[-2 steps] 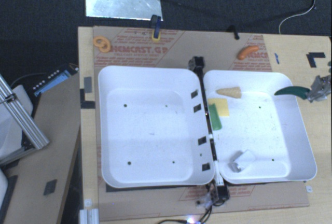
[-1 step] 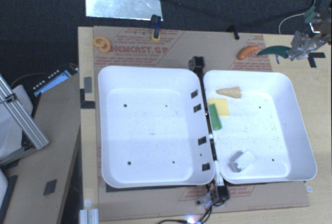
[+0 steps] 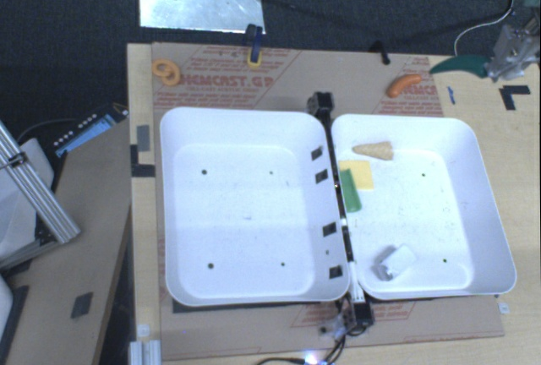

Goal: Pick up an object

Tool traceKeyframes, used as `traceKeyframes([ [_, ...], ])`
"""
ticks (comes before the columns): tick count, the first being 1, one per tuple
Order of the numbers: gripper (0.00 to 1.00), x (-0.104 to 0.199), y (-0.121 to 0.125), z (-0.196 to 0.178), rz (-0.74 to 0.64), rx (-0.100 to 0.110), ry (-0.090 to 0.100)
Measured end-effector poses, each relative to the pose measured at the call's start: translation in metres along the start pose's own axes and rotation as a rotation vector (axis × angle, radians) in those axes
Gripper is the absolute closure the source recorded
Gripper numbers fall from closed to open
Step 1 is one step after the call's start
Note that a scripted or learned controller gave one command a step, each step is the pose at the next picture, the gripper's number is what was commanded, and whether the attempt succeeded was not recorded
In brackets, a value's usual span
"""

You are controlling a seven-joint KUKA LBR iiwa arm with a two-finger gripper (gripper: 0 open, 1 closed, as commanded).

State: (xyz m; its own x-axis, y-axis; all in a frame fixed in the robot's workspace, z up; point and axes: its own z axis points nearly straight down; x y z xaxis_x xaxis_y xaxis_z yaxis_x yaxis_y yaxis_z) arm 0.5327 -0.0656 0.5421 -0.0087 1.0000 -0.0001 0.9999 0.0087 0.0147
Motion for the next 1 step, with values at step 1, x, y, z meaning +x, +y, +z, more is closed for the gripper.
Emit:
traceKeyframes([
  [1, 1.0, 0.0356, -0.0477, 0.0058, 0.001, 0.011, 0.001],
])
